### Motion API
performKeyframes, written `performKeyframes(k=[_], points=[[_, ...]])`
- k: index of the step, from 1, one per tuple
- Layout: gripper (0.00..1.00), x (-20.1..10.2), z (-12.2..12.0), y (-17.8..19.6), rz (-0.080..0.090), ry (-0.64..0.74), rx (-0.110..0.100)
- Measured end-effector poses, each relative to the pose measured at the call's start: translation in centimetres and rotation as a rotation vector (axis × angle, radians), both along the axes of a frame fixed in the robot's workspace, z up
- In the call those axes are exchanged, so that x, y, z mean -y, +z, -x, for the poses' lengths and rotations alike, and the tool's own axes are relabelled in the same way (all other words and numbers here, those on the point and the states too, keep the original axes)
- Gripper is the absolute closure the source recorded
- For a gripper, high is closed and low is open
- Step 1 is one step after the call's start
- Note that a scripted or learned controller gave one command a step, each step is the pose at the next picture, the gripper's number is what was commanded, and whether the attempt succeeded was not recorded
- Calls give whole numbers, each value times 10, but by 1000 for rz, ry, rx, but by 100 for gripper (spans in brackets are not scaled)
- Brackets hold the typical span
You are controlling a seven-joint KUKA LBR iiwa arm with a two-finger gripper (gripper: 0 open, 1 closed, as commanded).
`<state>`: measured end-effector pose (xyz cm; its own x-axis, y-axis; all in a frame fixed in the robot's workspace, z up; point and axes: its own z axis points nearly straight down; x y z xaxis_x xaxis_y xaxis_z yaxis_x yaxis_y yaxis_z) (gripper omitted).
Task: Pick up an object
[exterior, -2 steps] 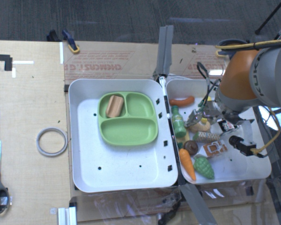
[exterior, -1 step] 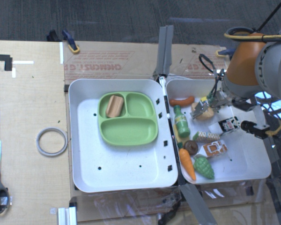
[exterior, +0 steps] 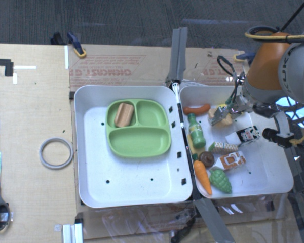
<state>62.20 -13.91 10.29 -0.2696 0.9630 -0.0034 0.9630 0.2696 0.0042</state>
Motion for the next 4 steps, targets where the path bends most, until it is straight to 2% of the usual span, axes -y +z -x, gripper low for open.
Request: performKeyframes(k=[1,2,3,4], points=[[100,-85,-29,89,-1,-30,-4],[0,-85,-29,89,-1,-31,-5],[0,-38,-37,-10,0,59,-4],[0,14,22,-11,-1,-123,-5]])
